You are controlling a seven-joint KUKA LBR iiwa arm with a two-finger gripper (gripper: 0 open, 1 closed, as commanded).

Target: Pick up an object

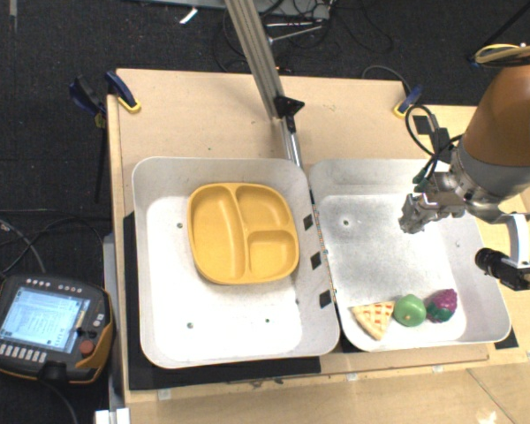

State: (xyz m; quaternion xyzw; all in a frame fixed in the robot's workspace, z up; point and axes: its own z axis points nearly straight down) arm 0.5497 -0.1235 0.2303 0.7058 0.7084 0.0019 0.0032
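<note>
In the right bin (371,263), three small items lie along the near edge: a pizza-slice toy (373,317), a green apple (411,310) and a purple grape bunch (442,305). My gripper (412,217) hangs over the right bin's far right part, well above and behind those items, with nothing visibly between its fingers. The arm reaches in from the right.
A yellow divided plate (244,233) lies in the left bin (159,263). A metal pole (258,42) slants over the bench's far edge. A teach pendant (44,325) rests on the floor at the left. Clamps sit at the bench's far corners.
</note>
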